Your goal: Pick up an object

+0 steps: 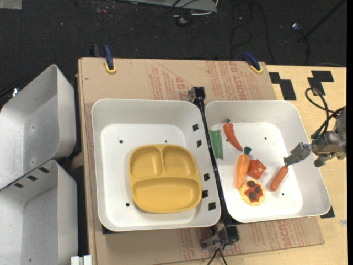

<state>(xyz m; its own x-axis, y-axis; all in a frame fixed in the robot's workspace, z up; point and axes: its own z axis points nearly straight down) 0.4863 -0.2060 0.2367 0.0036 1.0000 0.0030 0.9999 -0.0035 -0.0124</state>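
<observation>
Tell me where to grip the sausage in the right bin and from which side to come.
Grip the sausage across its narrow middle, coming straight down from above. It lies flat and slanted on the right bin's floor, apart from the red piece, so fingers should fit on both long sides. The gripper is already close by.

On the bench [143, 73], the left bin [110, 120] holds a yellow divided plate [164, 178]. The right bin [287, 115] holds a chilli [232, 136], a carrot [242, 170], a sausage [279, 178], a small pizza [253, 192] and a green block [217, 144]. The gripper [300, 153] hangs over the right bin's right edge, near the sausage.
</observation>
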